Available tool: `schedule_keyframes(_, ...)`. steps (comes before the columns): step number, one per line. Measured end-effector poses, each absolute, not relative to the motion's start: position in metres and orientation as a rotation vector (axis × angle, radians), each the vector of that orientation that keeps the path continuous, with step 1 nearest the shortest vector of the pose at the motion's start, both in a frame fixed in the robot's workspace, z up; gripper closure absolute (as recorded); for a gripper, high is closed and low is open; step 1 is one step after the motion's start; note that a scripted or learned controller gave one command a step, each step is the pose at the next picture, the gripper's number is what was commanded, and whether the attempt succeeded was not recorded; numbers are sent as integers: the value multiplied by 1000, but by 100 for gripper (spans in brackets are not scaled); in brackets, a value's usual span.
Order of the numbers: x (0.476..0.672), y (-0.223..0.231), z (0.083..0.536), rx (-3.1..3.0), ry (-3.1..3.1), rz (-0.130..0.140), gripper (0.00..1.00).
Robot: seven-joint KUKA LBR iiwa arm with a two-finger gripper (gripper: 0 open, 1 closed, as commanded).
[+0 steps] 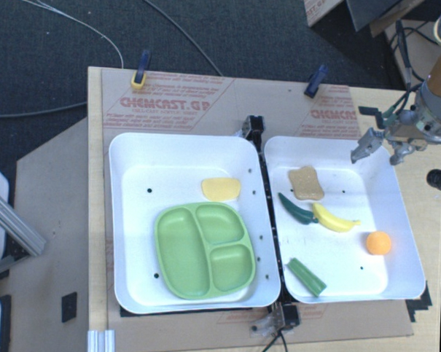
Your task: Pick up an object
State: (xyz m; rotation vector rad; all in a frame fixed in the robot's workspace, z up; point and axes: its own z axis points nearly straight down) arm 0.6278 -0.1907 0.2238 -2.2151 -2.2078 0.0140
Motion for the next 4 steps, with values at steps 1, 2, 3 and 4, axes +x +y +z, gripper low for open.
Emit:
schedule_keyframes(1, 631, -190, 233, -2220, -2220, 1, 0)
schedule_keyframes(2, 630, -193, 191, -2219, -2218, 4, 0)
schedule_keyframes(3, 634, -193, 129, -2216, -2218, 6, 0)
schedule_keyframes(4, 633, -193, 82, -2216, -2218, 6, 0)
